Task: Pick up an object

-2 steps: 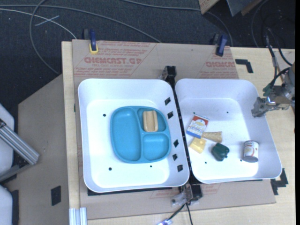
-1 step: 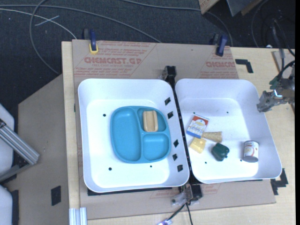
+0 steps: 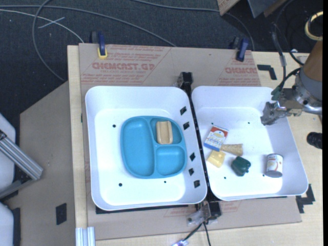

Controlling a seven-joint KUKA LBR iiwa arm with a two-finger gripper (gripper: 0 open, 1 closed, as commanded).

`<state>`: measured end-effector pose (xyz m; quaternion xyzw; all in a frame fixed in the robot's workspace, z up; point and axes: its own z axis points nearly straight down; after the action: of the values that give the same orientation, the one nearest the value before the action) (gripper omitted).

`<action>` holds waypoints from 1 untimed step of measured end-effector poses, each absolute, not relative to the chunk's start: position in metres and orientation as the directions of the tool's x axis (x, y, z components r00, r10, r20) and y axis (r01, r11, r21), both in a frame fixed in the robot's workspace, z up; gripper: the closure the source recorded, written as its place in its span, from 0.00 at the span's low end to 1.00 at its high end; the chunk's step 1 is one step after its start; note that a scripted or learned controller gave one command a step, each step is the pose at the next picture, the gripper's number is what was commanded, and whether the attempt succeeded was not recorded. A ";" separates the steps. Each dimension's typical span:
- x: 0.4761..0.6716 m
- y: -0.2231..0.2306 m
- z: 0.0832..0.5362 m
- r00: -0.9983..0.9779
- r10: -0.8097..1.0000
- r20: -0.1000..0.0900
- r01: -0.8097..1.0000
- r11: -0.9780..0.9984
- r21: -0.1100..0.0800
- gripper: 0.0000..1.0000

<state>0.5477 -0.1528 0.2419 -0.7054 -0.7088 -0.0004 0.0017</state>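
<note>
The small white cylindrical can with a red label (image 3: pixel 274 165) lies tipped in the right white plastic bin (image 3: pixel 256 99), near its right wall; judged light, rigid and smooth, it may roll, so a hold across its round body looks best. Beside it sit a dark green soft-looking lump (image 3: pixel 240 165), a yellow wedge (image 3: pixel 216 159) and a red-and-white carton (image 3: pixel 216 137). The gripper (image 3: pixel 270 113) hovers above the bin's upper right; how far it is open cannot be told.
</note>
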 end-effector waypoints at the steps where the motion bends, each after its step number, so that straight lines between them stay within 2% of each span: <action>1: 0.560 -0.102 0.249 -0.007 1.000 0.002 1.000 0.007 0.002 1.00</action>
<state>0.5598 -0.1018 0.2491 -0.7047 -0.7095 -0.0015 -0.0003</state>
